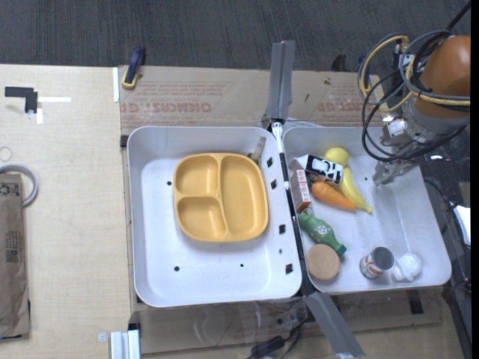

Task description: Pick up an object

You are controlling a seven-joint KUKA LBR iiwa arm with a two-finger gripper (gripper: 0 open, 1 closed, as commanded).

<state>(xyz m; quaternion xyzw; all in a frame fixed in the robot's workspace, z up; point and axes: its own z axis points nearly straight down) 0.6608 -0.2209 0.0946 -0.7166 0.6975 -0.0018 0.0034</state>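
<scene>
Objects — carrot (331, 195), banana (352, 191), bottle (321, 232) — lay untouched in right bin (430, 223); gripper (389, 172) hovered at upper right, finger state impossible to tell; pick not started.

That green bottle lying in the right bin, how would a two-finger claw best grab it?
Probably from straight above, closing across the middle of the green bottle. It lies flat on the floor of the right bin, slanting away from the divider, so its long rounded sides are the exposed faces. The fingers should straddle its narrow width. The round cork disc crowds its lower end and the brown box its upper.
</scene>
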